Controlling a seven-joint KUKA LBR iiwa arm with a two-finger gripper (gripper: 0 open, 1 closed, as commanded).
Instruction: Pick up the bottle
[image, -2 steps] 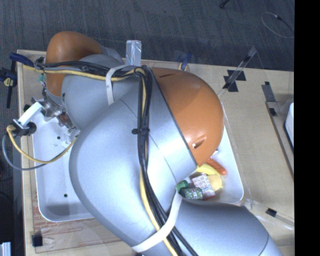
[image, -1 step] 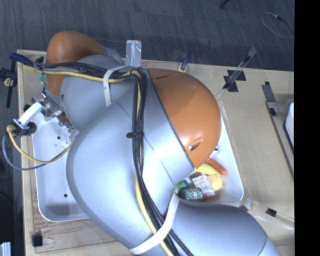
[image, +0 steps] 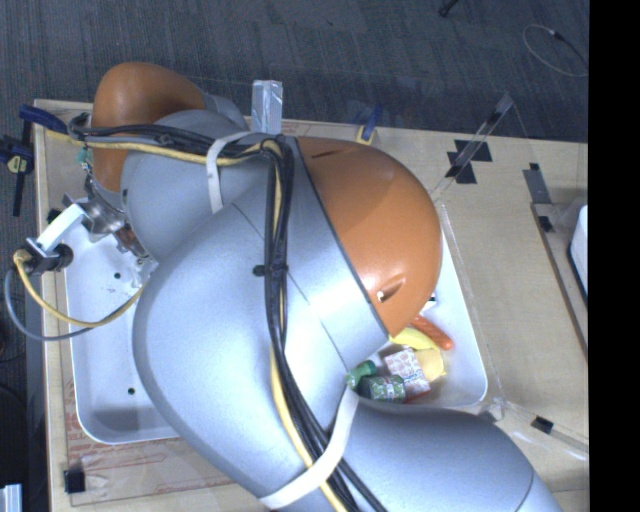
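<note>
Here, at the left edge of the frame, a yellow cable (image: 60, 310) loops out from the wrist hardware and sags over the rim of the left bin (image: 100, 400), whose white floor shows bare at the lower left. Just above it, in the upper left, the gripper (image: 95, 222) sits low over that bin's upper corner, mostly masked by brackets and a white fitting, so I cannot tell how it is set or whether anything is in it. The arm (image: 250, 330) takes up the middle of the frame — grey shells and two orange caps, with a bundle of black and yellow cables running down its length. To the right of centre, under the big orange cap, a cluster of small items lies in the lower corner of the right bin (image: 465, 340): the bottle (image: 375, 383), green and lying on its side, a labelled packet (image: 408, 365) touching it, and something yellow and orange (image: 428, 338) just behind — all well apart from the gripper.
</note>
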